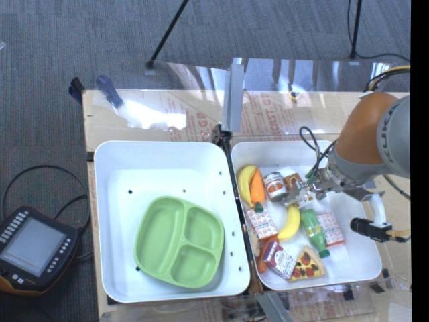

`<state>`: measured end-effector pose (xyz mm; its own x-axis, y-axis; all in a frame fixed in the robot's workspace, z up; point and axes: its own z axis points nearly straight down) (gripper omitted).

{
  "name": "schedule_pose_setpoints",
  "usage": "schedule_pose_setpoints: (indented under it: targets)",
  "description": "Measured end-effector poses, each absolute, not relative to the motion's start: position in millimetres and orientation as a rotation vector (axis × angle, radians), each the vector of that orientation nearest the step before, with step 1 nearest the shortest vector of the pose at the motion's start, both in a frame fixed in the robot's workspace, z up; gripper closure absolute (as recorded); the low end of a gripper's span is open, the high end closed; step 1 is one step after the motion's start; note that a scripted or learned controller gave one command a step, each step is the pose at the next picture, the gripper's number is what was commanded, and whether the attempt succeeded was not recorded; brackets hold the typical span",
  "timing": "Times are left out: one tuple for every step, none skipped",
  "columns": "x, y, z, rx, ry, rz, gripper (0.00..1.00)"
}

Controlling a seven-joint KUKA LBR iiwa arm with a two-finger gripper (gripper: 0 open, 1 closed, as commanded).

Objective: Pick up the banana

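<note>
A small yellow banana [290, 222] lies curved in the middle of the right bin [365, 267]. A second, larger yellow fruit [247, 180], banana-like, rests by that bin's left wall beside an orange carrot [257, 187]. My gripper [307, 190] hangs low over the bin's centre, just above and to the right of the small banana, close to a tin can [273, 185] and a brown box [293, 179]. Nothing visibly sits between its tips.
A green bottle [314, 231], a pink box [331, 228], a red-and-white carton [261, 223], a red packet [279, 259] and a pizza slice [308, 265] crowd around the banana. The left bin [120, 173] holds a green divided plate [179, 241].
</note>
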<state>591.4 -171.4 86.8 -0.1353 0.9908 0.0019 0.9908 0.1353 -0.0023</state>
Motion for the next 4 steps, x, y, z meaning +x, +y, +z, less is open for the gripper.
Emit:
schedule_pose_setpoints:
  targets:
    - [542.8,-170.6,86.3,-2.123,-2.309,0.002,0.0]
    - [578.7,-188.6,115.8,-2.231,-2.208,0.001,0.0]
    - [537.5,-137.4,86.2,-2.494,-1.901,0.004,0.0]
    - [510.5,-131.5,86.0,-2.414,-2.002,0.004,0.0]
